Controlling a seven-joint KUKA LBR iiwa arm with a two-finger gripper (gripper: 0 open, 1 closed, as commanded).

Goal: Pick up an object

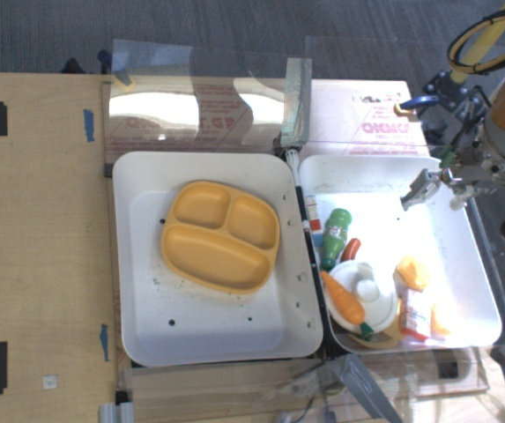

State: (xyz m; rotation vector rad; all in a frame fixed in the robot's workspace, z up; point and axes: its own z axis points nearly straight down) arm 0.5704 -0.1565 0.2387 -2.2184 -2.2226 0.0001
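Lying in the left bin (pixel 137 324): an orange divided plate (pixel 221 234). Hovering over the right bin (pixel 481 263), upper edge: the gripper (pixel 437 189), fingers spread apart, holding nothing. Resting below, well apart: green bottle (pixel 335 236), carrot (pixel 345 300), white cup (pixel 364 285).

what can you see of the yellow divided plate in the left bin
The yellow-orange divided plate looks like matte moulded plastic, rounded, with three compartments: two smaller ones at the far side, one long one nearer the camera. It lies flat, right side up, turned slightly askew on the left bin floor, with no food showing in it.
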